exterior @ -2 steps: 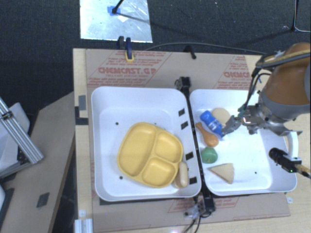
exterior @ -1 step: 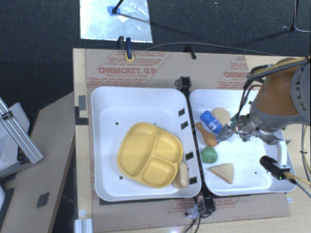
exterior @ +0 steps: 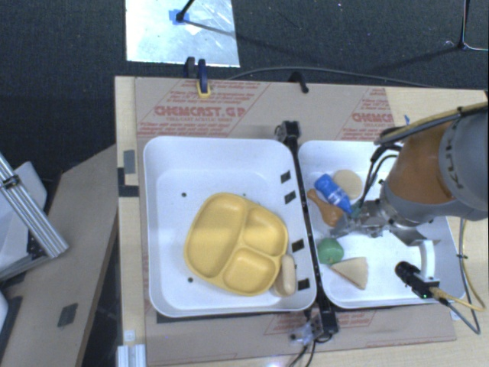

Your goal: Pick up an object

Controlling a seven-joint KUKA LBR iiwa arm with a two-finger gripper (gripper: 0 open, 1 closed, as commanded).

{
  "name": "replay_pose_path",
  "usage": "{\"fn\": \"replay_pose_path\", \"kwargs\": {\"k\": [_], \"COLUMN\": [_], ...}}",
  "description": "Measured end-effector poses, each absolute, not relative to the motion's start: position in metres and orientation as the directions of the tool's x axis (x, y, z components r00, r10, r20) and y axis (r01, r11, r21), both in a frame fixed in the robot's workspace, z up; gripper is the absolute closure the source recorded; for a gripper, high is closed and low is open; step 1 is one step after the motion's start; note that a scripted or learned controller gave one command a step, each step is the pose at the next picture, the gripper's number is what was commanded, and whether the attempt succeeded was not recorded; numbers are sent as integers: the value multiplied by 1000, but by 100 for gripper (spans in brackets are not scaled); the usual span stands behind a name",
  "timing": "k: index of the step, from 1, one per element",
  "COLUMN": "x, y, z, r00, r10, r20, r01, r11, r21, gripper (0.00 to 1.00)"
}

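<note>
The right bin (exterior: 382,300) holds several small objects. A blue bottle-shaped piece (exterior: 333,191) lies beside a round tan piece (exterior: 349,180). An orange-brown stick (exterior: 324,207) lies under the blue piece. A green ball (exterior: 331,251) and a tan wedge (exterior: 352,271) sit nearer the front. My gripper (exterior: 354,222) is low in this bin, just right of the orange-brown stick and above the green ball. Nothing can be seen held in it. The arm's grey body and orange band (exterior: 416,167) cover the bin's right side.
The left bin (exterior: 164,205) holds a yellow divided plate (exterior: 237,243) with a tan oval piece (exterior: 286,274) against its front right corner. A black divider (exterior: 302,205) separates the bins. Cables run by the right bin's front right corner (exterior: 451,300).
</note>
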State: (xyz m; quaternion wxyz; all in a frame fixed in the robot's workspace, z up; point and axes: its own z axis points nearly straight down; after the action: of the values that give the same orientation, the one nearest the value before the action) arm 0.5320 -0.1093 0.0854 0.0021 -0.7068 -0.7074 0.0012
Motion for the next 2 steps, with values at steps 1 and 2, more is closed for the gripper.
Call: {"fn": "replay_pose_path", "kwargs": {"k": [1, 2], "x": [534, 542], "y": [-110, -113], "z": [99, 145], "r00": [-2, -4], "r10": [1000, 1000], "r20": [-1, -1], "r01": [1000, 1000], "r11": [2, 4], "r21": [3, 5], "gripper": [100, 100]}}
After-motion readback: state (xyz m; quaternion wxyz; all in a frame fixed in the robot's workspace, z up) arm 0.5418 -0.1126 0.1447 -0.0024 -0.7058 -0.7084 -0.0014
